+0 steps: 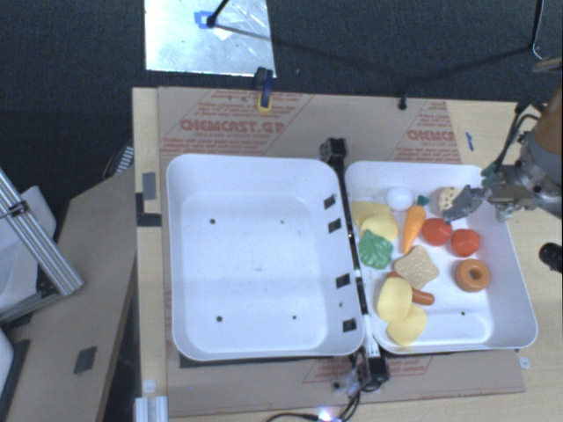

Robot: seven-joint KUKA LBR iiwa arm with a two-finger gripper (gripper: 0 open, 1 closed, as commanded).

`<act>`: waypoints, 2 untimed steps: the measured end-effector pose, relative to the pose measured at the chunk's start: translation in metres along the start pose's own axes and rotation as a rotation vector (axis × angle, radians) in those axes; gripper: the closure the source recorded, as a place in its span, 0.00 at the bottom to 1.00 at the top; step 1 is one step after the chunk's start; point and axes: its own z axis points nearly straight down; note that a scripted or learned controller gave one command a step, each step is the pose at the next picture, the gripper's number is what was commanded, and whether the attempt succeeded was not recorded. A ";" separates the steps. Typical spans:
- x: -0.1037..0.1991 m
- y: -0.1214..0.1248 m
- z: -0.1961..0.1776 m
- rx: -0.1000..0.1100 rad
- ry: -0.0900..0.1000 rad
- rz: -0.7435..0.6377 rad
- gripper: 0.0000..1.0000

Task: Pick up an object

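Toy food crowds the right bin (515, 323) while the tool (464, 202) hangs over its far right part.

Nearest the front edge of the tabletop (264, 381), in the right bin, lie two yellow pieces (400, 310) with a small sausage (422, 297) beside them; a little farther in sit a slice of bread (416, 267) and a brown doughnut (473, 275). Beyond these come a green leafy piece (376, 251), an upright-lying orange carrot (413, 227), and two red tomatoes (450, 236). Toward the far edge rest a white egg (398, 198) and a pale speckled piece (449, 198). The tool reaches in from the right edge, just beside that speckled piece and above the tomatoes; I cannot tell how far apart its tips stand or whether it grips anything. The left bin (189, 183) stands alongside, toward the left edge.
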 end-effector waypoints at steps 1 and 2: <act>0.044 0.045 0.163 0.003 0.003 -0.006 0.00; 0.039 -0.006 0.172 0.000 0.000 0.004 0.00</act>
